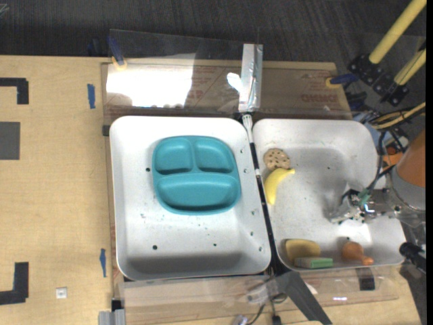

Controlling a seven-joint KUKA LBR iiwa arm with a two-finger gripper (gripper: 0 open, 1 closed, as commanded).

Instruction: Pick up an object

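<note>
My gripper (346, 210) hangs low over the right part of the right bin (318, 137), above bare white floor. A yellow banana (275, 183) lies at the bin's left wall, with a round brown cookie (276, 158) just behind it. Along the front wall lie a yellow lump (301, 248), a flat green piece (313, 263) and an orange carrot-like item (354, 251). The orange item sits a short way in front of the gripper. Nothing shows held in the gripper.
The left bin (128, 202) holds a teal divided plate (196, 173). A clear plastic sheet (176, 76) and a taped upright strip (250, 76) stand behind the bins. Yellow poles and cables (392, 53) crowd the far right.
</note>
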